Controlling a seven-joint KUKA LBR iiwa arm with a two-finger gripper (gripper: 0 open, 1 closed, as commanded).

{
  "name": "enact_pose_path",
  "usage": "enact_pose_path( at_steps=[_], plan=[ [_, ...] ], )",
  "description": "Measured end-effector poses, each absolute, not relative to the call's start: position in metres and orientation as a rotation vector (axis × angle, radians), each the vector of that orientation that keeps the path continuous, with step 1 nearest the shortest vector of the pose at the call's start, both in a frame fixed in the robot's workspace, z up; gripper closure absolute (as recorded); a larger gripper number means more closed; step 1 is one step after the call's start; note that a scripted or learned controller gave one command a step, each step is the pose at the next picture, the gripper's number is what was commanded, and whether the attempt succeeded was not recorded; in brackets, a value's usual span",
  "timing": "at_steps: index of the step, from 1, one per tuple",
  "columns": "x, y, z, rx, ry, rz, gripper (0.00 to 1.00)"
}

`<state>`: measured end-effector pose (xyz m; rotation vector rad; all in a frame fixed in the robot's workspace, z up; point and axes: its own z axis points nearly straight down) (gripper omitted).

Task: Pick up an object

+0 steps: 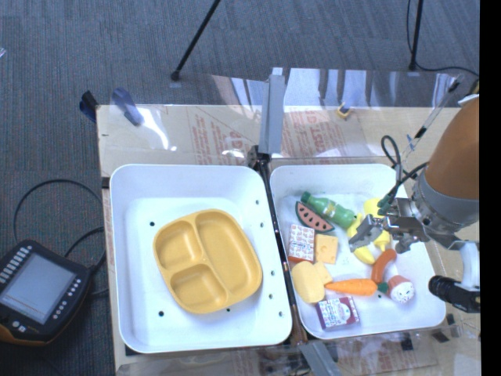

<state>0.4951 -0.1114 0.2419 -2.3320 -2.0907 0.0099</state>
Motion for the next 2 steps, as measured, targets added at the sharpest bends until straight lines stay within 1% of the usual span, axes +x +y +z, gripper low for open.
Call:
enact_pose_path(
  at_steps=[1, 2],
  plan=[
    [0.565, -0.168, 0.124, -2.382, -2.024, 0.017, 0.00],
    [0.560, -0.198, 0.087, -2.341, -2.095, 0.000, 0.00]
  ],
)
